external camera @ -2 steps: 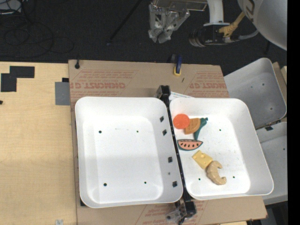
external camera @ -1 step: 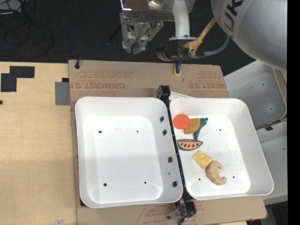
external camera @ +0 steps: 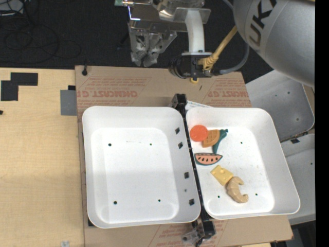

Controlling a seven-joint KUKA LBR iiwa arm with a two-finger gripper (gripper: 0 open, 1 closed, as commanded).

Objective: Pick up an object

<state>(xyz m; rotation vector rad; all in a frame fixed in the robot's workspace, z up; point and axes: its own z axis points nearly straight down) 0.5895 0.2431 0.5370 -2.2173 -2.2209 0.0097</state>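
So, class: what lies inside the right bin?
Inside the right bin: an orange disc, a teal piece partly hidden behind a tan piece, a watermelon slice, a cheese wedge and a tan curved piece. The teal piece's covered part cannot be seen.

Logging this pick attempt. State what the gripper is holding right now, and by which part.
Nothing is held. The gripper hangs above the bench behind the bins with nothing between its fingers; the orange disc, watermelon slice and other pieces lie in the right bin.
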